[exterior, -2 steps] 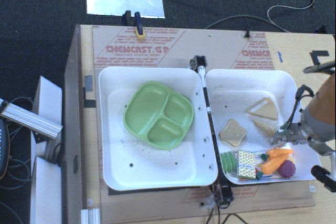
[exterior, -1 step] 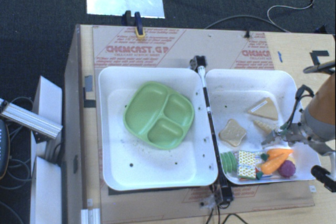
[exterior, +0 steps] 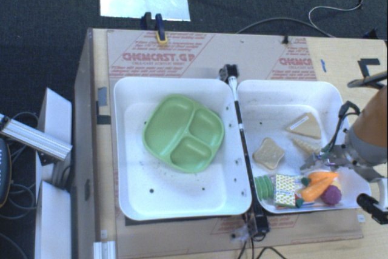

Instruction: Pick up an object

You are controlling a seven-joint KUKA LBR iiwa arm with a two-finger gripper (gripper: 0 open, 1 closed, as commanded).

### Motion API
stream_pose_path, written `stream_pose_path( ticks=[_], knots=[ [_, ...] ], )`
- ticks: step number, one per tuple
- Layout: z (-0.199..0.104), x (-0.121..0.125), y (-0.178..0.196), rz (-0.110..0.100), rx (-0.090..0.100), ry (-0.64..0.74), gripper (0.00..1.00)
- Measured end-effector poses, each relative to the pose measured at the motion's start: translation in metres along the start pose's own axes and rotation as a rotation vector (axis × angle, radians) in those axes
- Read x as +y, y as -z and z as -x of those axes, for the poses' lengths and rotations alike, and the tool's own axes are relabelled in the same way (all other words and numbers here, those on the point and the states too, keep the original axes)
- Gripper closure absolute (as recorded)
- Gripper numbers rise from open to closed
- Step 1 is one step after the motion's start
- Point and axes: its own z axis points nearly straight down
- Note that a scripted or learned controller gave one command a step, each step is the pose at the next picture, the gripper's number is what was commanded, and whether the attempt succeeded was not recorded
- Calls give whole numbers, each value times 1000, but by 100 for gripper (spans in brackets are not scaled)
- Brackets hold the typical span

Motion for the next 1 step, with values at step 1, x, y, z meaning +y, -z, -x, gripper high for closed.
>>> stream_pose_path(
  ticks=[1],
  knots=[
    [0,1,11,4,-1,0,100]
  ],
)
